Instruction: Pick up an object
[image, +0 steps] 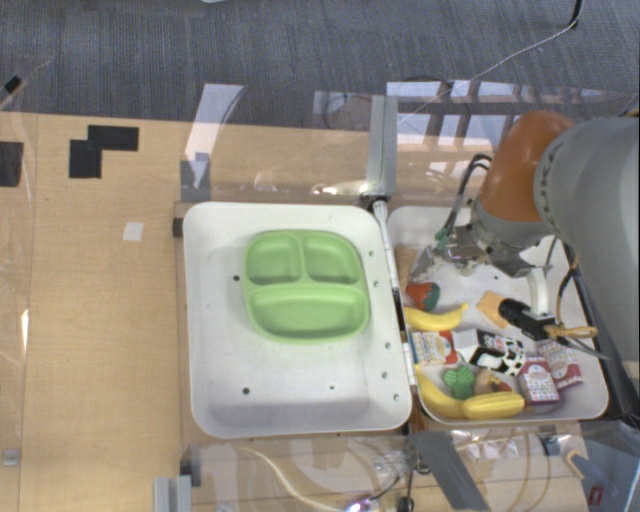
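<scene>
While the arm (560, 180) angles down over the right bin (600, 395), its jaws' state seems indiscernible.

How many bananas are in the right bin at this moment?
2. One banana lies near the bin's left wall, just below the strawberry. The other banana curves along the front left corner, beside the yellow lemon-like piece. More could be hidden under the arm.

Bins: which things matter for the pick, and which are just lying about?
Job: end effector; right bin items: bananas, strawberry, yellow lemon-like piece, small cartons.
Lying about: green tray, left bin.
</scene>
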